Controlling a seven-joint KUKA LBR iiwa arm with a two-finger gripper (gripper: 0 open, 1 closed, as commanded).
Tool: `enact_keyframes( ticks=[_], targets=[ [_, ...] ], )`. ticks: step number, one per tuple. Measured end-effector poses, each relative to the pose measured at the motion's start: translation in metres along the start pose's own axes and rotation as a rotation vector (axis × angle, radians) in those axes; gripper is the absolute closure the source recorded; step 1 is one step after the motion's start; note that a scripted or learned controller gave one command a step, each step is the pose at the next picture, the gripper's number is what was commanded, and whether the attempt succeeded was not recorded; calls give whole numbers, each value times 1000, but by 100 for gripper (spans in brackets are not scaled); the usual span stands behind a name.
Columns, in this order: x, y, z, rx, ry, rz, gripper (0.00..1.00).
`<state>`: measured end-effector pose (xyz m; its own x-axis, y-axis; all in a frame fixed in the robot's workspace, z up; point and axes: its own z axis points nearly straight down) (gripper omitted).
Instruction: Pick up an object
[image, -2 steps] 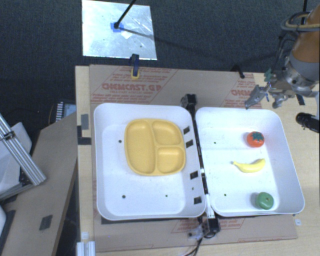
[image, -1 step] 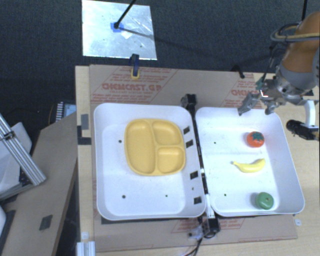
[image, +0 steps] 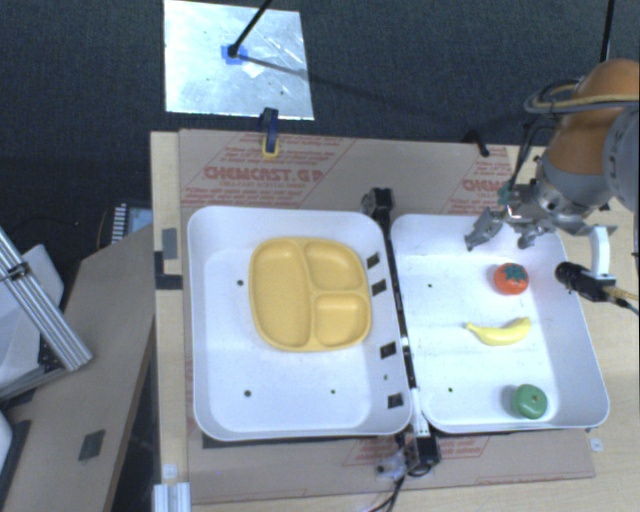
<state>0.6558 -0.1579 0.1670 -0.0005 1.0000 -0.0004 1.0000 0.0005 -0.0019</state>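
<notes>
- Gripper (image: 506, 228) hung over right bin's (image: 440, 330) far edge, fingers spread apart, nothing between them.
- Tomato (image: 511, 278), banana (image: 499, 331), green apple (image: 529, 401) lay in that bin.

Look at the brown sheet (image: 300, 170) lying under the two white bins (image: 300, 320): you can read red printed lettering "CHEMCAST" followed by what looks like "GP" on the strip just beyond the far rim of the left bin. The same red print repeats on that sheet beyond the far rim of the right bin, near its right corner, but there you can make out only a few letters. A faint red line also shows along the sheet's near edge, too small to read.
</notes>
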Motion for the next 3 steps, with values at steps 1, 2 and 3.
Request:
enact_keyframes(
  ticks=[1,2,3],
  targets=[
    [2,-10,55,1,1,0,0],
    [1,-7,40,-8,-1,-1,100],
    [-6,-9,-22,-10,-2,2,100]
  ],
)
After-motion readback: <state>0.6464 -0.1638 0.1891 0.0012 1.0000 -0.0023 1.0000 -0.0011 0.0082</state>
